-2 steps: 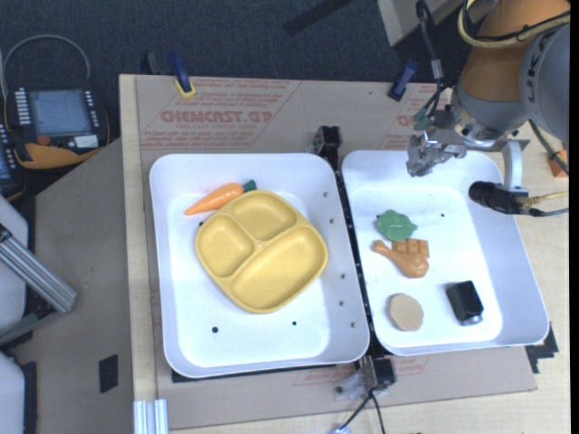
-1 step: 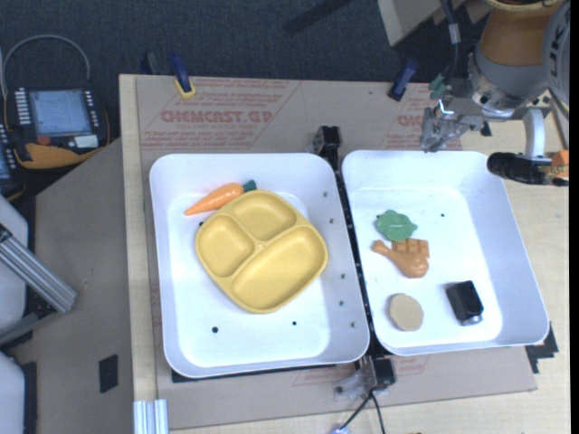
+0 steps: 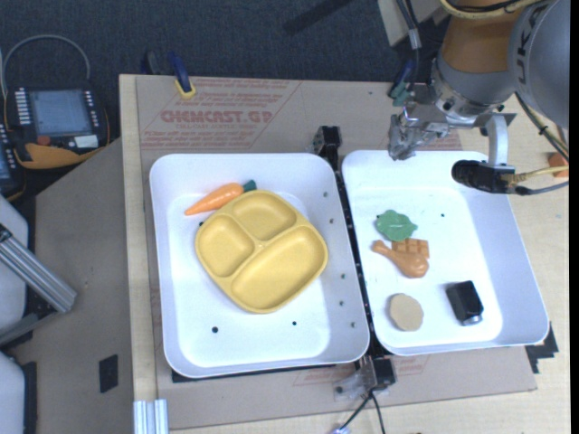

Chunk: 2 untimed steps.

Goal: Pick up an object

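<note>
My gripper (image 3: 402, 145) hangs over the far left corner of the right bin (image 3: 507, 242), above its rim, with nothing visible in it. Further forward in that bin lie a green leafy piece (image 3: 395, 224), an orange hand-shaped toy (image 3: 405, 257), a round tan disc (image 3: 406, 312) and a small black block (image 3: 464, 301). All of these sit apart from the gripper, toward the front of the bin. The left bin (image 3: 172, 269) holds a yellow divided plate (image 3: 261, 250) and an orange carrot (image 3: 214, 198) by the plate's far left edge.
The grey arm with its orange band (image 3: 488, 25) reaches in from the upper right. A raised divider (image 3: 348, 242) separates the bins. A handheld control pendant (image 3: 56, 120) lies off the bench at far left.
</note>
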Each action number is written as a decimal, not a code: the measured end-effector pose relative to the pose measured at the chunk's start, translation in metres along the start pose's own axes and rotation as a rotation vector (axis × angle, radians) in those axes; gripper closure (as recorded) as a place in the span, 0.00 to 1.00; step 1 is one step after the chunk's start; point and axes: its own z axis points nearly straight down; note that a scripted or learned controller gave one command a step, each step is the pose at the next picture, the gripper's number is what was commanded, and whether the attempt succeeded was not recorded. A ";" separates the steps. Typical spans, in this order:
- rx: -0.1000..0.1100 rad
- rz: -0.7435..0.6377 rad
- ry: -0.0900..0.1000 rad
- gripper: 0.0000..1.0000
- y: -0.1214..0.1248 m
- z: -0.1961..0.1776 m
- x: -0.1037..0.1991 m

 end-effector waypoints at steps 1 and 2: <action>0.003 0.001 0.000 1.00 -0.023 0.016 0.049; 0.003 0.001 0.000 1.00 -0.045 0.027 0.093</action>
